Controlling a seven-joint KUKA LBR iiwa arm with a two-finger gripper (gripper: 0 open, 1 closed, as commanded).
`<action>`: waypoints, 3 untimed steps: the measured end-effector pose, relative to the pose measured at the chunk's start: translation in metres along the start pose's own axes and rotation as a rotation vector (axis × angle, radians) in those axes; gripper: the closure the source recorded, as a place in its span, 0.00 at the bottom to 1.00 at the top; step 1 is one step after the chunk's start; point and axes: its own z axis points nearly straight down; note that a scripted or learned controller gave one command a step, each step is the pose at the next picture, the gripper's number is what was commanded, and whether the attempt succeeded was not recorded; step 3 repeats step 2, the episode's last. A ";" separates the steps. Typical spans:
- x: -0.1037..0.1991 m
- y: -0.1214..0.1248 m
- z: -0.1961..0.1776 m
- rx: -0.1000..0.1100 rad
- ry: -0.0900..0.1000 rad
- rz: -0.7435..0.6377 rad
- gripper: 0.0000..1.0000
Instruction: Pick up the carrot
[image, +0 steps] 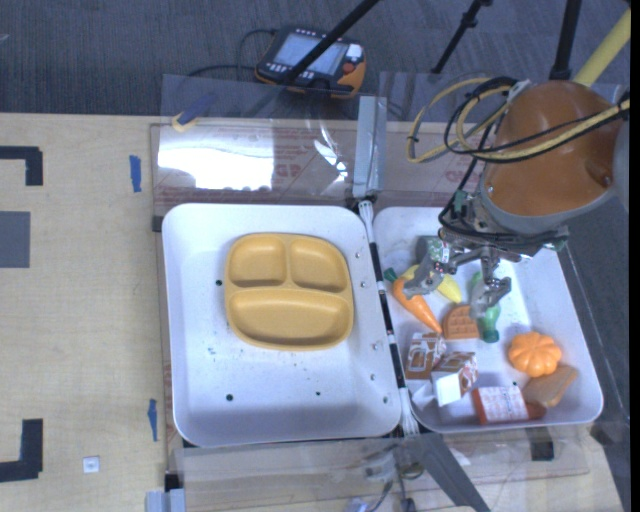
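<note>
My hand (462, 280) hangs low over the right bin (578, 300), in its upper half, with my orange-banded wrist above it. The two metal fingers (436, 272) stand spread apart with nothing between them. A small yellow piece (451, 290) shows in the gap beneath, though I cannot tell whether I touch it.

The carrot (416, 305) lies just to the left of my fingers, on the bin floor near the divider between the bins, slanting with its narrow tip toward the lower right and its green top (390, 273) toward the upper left. It is beside my hand, not in it.

Just below my hand sits a small brown toy (459, 322), and a green piece (489, 325) is by my other finger. Further down the bin are a brown-and-white wrapped item (428, 356), a white-and-red carton (448, 387), a red packet (499, 404), and an orange pumpkin (533, 352) to the right.

The left bin (190, 330) holds a yellow divided plate (290, 290) with three compartments. Beyond it stretches the pale wooden surface (70, 300).
</note>
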 end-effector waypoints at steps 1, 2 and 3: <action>0.049 -0.006 0.089 -0.002 0.001 -0.025 0.00; 0.076 -0.020 0.035 0.005 -0.001 0.236 0.00; 0.076 -0.020 0.035 0.005 -0.001 0.236 0.00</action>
